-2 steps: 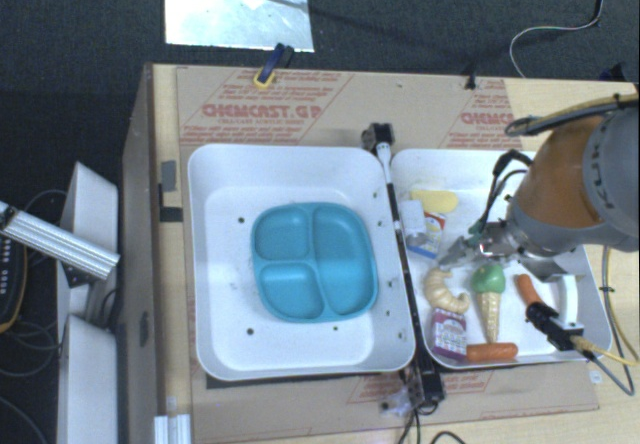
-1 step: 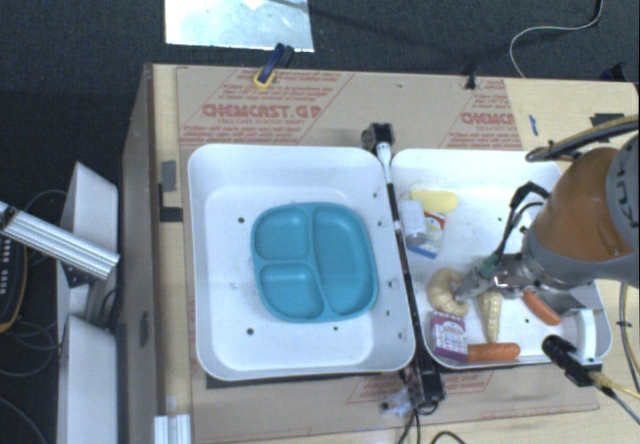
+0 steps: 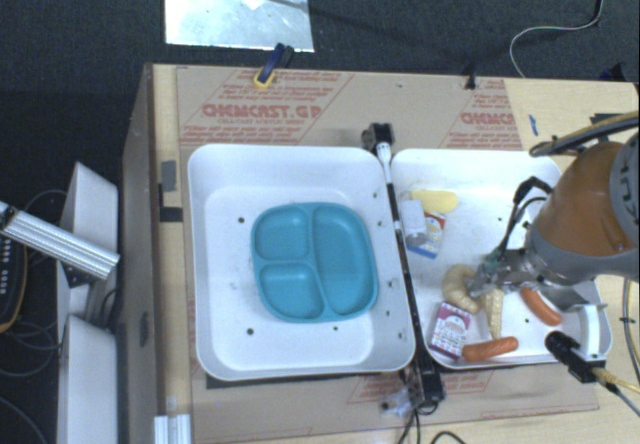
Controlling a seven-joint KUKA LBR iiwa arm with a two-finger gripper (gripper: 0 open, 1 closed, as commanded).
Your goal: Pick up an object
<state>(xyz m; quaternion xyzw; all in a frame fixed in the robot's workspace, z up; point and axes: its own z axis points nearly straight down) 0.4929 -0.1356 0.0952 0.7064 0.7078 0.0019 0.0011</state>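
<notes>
**Claw is parked right over the pale food piece in the right bin**

So the arm (image 3: 585, 217) reaches in from the right and its claw (image 3: 497, 275) is down low in the right bin (image 3: 480, 172), sitting pretty much on top of the pale, banana-ish pieces (image 3: 470, 290) near the bin's front. The nearest candidate is right under and slightly left/front of the claw tip, basically touching distance. One cream piece (image 3: 493, 310) runs roughly front-to-back just below the claw, so I'd guess a grip across its short side is what matters here.

Honestly can't tell whether the claw is spread or closed, or whether it's got anything. The wrist body blocks that, and it's all a grey blur at the tip.

Other stuff nearby: an orange sausage thing (image 3: 490, 348) lying left-right along the front wall, another one (image 3: 541, 306) to the right of the claw, a small red-and-white packet (image 3: 450, 330) to the front-left, and a yellow piece (image 3: 435, 200) well back. Left bin (image 3: 215, 232) has a blue divided plate (image 3: 313, 261), well apart from the action.
</notes>
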